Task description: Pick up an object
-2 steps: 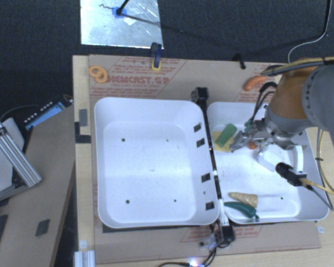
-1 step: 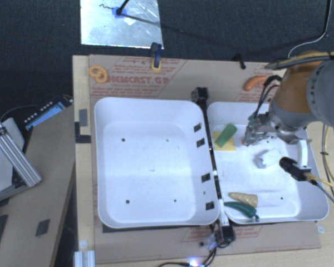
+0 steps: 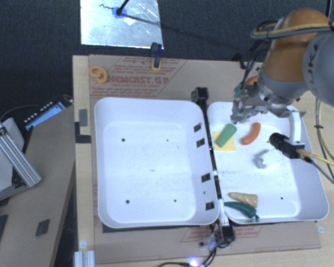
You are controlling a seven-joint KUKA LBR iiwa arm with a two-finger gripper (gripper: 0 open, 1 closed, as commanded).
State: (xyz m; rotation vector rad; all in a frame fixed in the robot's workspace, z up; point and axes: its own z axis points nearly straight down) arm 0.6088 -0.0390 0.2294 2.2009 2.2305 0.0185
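While the gripper (image 3: 240, 114) hangs over the right bin (image 3: 309, 188), we cannot tell its jaw state.
We see a green block (image 3: 226, 134) just below the jaws, an orange sausage (image 3: 250, 133) beside it, open floor beyond, and the far rim close behind.

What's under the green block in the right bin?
A yellow pad lies under the green block, showing below and beside it. What the block covers is hidden.
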